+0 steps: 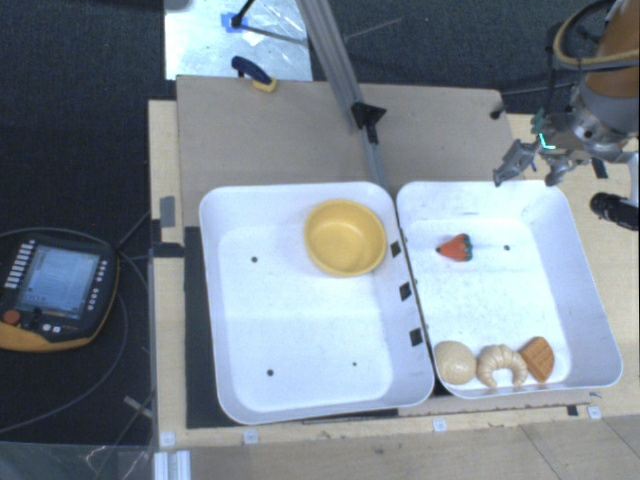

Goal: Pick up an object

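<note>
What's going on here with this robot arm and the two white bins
A robot arm's gripper hangs open over the top edge of the right bin, holding nothing. That bin contains a strawberry near the middle and, along its near edge, a round bun, a croissant and a waffle piece. The left bin holds a yellow bowl. Nothing has been picked up yet.

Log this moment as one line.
end effector: open, above right bin far rim | held: nothing | right bin: strawberry, three pastries | left bin: yellow bowl
</note>
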Available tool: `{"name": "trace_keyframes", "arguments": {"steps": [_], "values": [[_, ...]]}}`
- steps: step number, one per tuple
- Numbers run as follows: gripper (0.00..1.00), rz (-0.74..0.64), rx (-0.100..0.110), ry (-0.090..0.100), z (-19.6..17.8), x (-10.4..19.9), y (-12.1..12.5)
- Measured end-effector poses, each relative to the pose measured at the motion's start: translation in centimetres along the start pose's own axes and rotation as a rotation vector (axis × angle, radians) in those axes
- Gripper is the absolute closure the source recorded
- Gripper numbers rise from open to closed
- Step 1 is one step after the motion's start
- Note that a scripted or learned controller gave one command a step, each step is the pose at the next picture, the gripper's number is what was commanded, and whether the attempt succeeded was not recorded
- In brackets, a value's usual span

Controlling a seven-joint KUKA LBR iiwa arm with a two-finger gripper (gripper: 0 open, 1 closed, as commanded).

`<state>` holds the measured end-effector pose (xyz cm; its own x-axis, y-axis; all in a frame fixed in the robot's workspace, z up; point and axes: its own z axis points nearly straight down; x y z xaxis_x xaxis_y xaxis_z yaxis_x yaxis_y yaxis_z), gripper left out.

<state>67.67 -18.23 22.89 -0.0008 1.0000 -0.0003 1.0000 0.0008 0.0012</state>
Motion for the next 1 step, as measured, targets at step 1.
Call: {"name": "trace_keyframes", "arguments": {"steps": [1], "values": [[0.0,0.0,0.0,0.0,0.0,0.0,0.0]]}}
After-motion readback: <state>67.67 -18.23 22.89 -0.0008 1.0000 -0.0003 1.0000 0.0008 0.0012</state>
